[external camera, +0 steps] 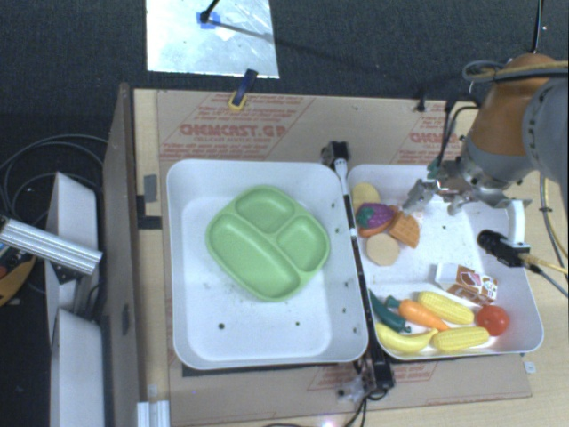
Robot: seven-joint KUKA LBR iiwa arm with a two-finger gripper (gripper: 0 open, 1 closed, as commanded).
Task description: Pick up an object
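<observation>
Glossy plastic toy food point(433, 314) in smooth, shallow white bin point(524, 301).

Arm point(533, 105): grey body entering from the right edge of the camera view, bent downward toward the wrist.
Band point(502, 105): orange section just above the wrist (upper right of the view).
Wrist point(489, 163): grey housing, tilted down and to the left.
Claw point(437, 198): two metal fingers point(418, 194) pointing down and left, spread apart with a clear gap between the tips; nothing lies between them.
Cabling: dark leads loop over the top of the arm.
</observation>
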